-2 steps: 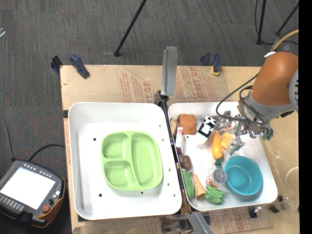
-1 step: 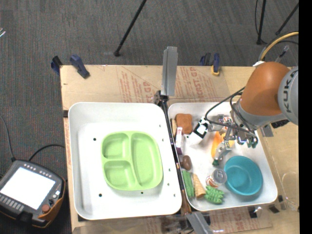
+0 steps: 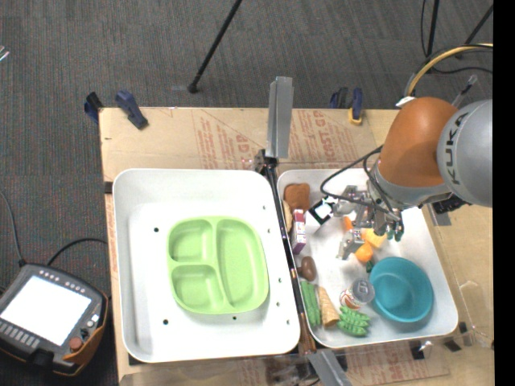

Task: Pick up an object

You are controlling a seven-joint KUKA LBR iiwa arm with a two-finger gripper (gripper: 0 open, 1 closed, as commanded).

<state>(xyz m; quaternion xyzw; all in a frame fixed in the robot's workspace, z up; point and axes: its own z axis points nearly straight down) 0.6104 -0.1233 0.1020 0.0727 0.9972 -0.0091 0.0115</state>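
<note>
My gripper [image 3: 359,233] hangs low over the middle of the right bin [image 3: 426,240], under the grey arm with its orange band [image 3: 414,141]. Right beside it, touching or just below it, lie a small orange fruit [image 3: 365,253] and a yellow piece [image 3: 373,236]. I cannot tell whether either one is held. A teal bowl [image 3: 401,289] sits just in front of the gripper. Along the bin's left side lie a brown bread-like piece [image 3: 296,193], a pink box [image 3: 299,227] and a dark brown item [image 3: 307,268].
Near the right bin's front edge are a green pod [image 3: 311,302], a tan cone [image 3: 328,305], a small can [image 3: 360,292] and a green knobbly toy [image 3: 353,322]. The left bin [image 3: 141,207] holds a green divided plate [image 3: 218,264]. A grey post [image 3: 280,127] stands between the bins at the back.
</note>
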